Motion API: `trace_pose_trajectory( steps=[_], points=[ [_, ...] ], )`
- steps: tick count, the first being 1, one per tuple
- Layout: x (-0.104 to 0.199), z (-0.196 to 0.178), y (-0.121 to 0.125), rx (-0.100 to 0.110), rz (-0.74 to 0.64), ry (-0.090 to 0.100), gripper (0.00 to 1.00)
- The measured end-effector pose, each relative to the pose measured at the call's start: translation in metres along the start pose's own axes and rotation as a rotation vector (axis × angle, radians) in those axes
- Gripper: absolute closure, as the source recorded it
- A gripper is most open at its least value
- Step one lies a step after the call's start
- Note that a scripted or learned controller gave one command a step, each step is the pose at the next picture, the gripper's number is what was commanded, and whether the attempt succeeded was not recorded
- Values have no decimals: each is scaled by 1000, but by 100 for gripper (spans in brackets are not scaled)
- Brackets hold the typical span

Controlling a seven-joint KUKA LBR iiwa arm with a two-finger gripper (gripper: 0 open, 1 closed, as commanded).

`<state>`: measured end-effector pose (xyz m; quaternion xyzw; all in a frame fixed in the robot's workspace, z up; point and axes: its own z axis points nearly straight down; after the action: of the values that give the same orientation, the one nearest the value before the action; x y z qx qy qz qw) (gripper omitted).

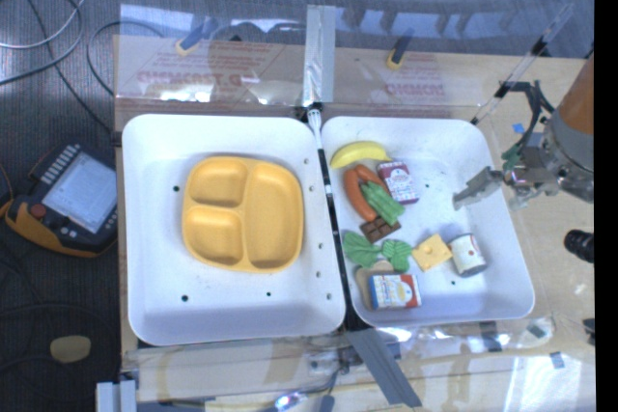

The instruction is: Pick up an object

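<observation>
Arm low over the right bin's [502, 236] right rim — end effector [475, 188] grip state unclear, nothing visibly held.

You see a glossy yellow plastic plate [243, 211] in the smooth white plastic bin [154, 150] at nine o'clock, on a pale wooden worktop [560, 323].

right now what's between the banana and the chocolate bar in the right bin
In the camera view, the carrot lies between the banana and the chocolate bar, with the red carton just beside that line.
</observation>
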<state>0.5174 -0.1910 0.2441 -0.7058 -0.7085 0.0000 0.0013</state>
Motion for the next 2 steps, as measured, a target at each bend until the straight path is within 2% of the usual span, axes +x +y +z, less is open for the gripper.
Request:
trace_pose_trajectory(
  steps=[1, 2],
  points=[
    [-13, 143, -13, -13, 92, 0, 0],
    [-13, 131, -10, -19, 92, -1, 100]
  ],
)
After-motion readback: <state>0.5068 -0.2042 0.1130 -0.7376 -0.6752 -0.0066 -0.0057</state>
